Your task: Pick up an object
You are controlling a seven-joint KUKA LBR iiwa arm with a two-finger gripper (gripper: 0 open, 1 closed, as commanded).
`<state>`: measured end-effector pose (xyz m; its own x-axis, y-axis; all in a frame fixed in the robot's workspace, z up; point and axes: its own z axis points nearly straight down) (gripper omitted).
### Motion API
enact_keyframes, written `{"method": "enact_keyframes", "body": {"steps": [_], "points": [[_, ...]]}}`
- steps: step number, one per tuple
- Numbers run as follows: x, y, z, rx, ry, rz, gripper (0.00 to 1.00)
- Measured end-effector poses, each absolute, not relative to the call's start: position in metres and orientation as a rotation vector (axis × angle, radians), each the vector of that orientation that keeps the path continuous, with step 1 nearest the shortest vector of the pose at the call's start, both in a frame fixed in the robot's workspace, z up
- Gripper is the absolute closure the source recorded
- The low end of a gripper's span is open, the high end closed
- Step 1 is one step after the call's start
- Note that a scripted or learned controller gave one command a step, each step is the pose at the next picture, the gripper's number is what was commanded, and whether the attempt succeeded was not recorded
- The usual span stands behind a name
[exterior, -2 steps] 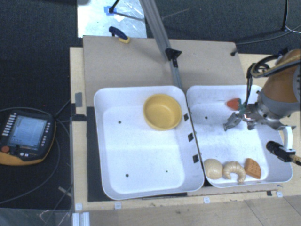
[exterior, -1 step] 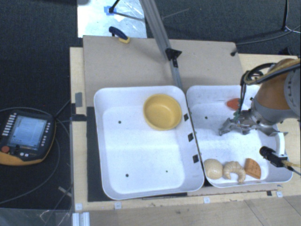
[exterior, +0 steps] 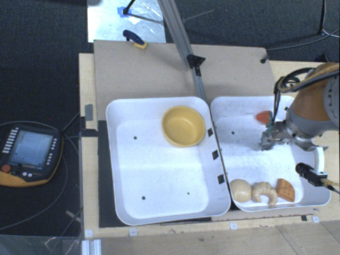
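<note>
Gripper (exterior: 267, 141) is down low in the right bin (exterior: 240, 163), over a bare patch of the floor, and honestly I can't tell what state it's in from this angle. Nothing looks lifted, so I'd say the pick isn't done yet. Closest candidate is the little red piece (exterior: 263, 117) just behind it. The round bun (exterior: 240, 190), the croissant (exterior: 265, 192) and the waffle (exterior: 285, 189) sit in a row at the front edge, and the yellow bowl (exterior: 183, 125) is over in the left bin (exterior: 159, 195)

Arm (exterior: 319, 102) cut off at right edge; red object (exterior: 263, 117) partly behind end effector (exterior: 267, 141) cabling
</note>
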<state>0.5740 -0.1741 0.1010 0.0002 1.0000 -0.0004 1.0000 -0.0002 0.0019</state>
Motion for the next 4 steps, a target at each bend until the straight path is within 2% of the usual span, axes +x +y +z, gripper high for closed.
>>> {"method": "enact_keyframes", "body": {"steps": [1, 3, 4], "points": [[0.575, -0.175, 0.164, 2.217, 2.219, 0.005, 1.0], [0.578, -0.175, 0.257, 2.217, 2.219, 0.004, 1.0], [0.586, -0.131, 0.259, 2.217, 2.226, 0.002, 1.0]]}}
